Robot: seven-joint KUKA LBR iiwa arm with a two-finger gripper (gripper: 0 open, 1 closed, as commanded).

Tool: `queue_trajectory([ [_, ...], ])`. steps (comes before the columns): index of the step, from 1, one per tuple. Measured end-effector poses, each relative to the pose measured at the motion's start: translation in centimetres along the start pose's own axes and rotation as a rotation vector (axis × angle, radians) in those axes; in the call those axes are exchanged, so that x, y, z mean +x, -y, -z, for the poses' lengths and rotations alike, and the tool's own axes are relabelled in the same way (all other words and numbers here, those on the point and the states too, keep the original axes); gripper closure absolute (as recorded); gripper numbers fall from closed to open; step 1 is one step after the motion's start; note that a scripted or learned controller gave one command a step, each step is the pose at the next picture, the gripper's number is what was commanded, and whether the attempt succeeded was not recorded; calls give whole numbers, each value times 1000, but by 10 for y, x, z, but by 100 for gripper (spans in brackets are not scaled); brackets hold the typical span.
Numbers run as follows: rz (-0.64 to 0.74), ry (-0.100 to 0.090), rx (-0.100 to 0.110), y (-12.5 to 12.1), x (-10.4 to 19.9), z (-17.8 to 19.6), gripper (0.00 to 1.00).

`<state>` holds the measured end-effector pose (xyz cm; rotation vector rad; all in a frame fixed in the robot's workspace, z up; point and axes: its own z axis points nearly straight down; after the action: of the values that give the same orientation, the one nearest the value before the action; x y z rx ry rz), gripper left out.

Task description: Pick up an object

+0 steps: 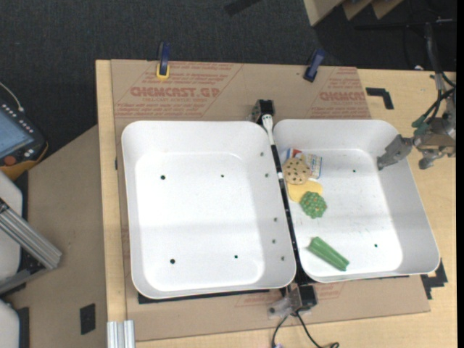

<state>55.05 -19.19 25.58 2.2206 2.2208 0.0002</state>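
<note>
A cookie (295, 170), a yellow piece (302, 190), a green knobbly ball (314, 206) and a green pod (328, 254) lie in the right bin (391, 216), all well to the left of the claw (397, 152) and apart from it. The cookie rests against a small printed packet (311, 164); the yellow piece touches both cookie and ball; the pod sits nearer the camera, alone. The claw hangs over the bin's far right corner, at the rim, with nothing between its fingers; whether they stand apart or together I cannot tell. Farther left of the claw is the left bin (145, 216). Both bins sit on a brown cardboard sheet (217, 85) printed in red, held by two blue clamps (164, 60) at its far edge. Dark carpet (87, 20) lies beyond.
</note>
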Motion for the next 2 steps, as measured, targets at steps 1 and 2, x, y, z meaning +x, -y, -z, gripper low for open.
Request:
queue_trajectory([
  [1, 1, 2, -3, -1, 0, 11, 100],
  [2, 0, 3, -13, 61, 12, 124, 100],
])
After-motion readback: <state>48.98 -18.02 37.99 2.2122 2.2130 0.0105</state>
